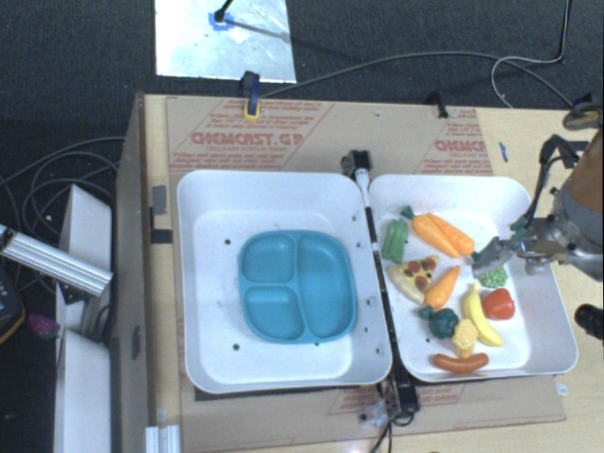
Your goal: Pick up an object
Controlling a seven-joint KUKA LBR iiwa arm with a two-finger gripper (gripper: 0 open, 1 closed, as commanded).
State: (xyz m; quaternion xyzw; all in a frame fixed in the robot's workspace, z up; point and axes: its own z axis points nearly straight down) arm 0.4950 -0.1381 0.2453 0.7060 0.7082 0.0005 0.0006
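Observation:
The right bin (522,192) holds several toy foods. Among them are a large orange carrot (444,234), a green cucumber (394,242), a pizza slice (415,276) and a small carrot (442,286). Toward the front lie a dark broccoli (441,322), a yellow banana (483,314), a red tomato (498,304), a corn piece (463,338) and a sausage (461,362). My gripper (491,253) reaches in from the right and hangs low over the bin's right half. It is just above a small green leafy piece (491,276). Nothing is visibly held.
The left bin (283,185) carries a blue divided plate (297,284). A black clamp (359,163) sits where the two bins meet at the back. The bench edges run close around both bins, and cables trail across the dark floor.

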